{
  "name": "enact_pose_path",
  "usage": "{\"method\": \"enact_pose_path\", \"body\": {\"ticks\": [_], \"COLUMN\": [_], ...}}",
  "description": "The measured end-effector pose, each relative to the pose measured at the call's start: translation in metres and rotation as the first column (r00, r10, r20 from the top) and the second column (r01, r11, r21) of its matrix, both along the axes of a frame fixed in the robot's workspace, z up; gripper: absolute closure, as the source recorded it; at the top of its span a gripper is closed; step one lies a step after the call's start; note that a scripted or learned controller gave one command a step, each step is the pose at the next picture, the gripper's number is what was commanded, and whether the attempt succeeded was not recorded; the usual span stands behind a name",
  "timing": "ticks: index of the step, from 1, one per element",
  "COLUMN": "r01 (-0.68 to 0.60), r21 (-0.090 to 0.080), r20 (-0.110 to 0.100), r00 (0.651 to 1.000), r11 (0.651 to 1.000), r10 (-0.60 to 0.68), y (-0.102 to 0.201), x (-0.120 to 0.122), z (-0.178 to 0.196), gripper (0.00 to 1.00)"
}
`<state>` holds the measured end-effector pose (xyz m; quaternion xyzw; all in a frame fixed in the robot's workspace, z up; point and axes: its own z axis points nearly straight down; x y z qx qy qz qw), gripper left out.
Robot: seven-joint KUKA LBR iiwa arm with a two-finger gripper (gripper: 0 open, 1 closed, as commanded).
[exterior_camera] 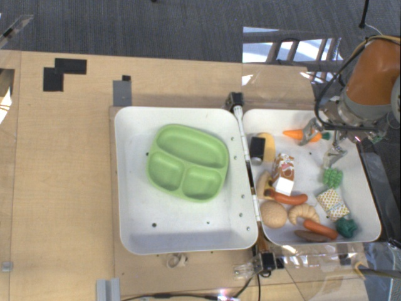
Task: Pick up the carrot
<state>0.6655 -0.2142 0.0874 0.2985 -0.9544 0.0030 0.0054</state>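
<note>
A small orange carrot point(292, 133) lies at the back of the right bin point(369, 193), its tip pointing left. My gripper point(322, 144) hangs over the bin's back right corner, below the orange wrist band. Its fingers stand apart, so it is open. One finger point(310, 132) lies over the carrot's thick right end. The other finger point(335, 153) is lower right, clear of the carrot. The carrot rests on the bin floor. A second, longer orange-red vegetable point(319, 229) with a green leafy end point(346, 227) lies at the bin's front right.
The right bin also holds a yellow-and-black item point(262, 147), a printed packet point(284, 168), a sausage point(289, 199), a potato-like ball point(273, 214), a croissant point(303, 213), a green leafy toy point(333, 178) and a patterned block point(330, 201). A green divided plate point(187, 162) sits in the left bin point(135, 231).
</note>
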Motion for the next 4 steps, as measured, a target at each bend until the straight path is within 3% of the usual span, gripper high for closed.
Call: {"method": "enact_pose_path", "body": {"ticks": [1,2,3,4], "r01": [0.003,0.006,-0.082,-0.082], "r21": [0.002,-0.001,-0.003,-0.001], "r20": [0.033,-0.002,0.003,0.003], "r00": [0.999,1.000,0.997,0.997], "r11": [1.000,1.000,0.997,0.997], "r10": [-0.003,-0.006,0.082,0.082], "y": [0.002,-0.004,-0.001,0.000], "x": [0.008,0.000,-0.001,-0.001], "z": [0.019,0.016,0.005,0.004], "gripper": [1.00,0.00,0.00,0.00]}}
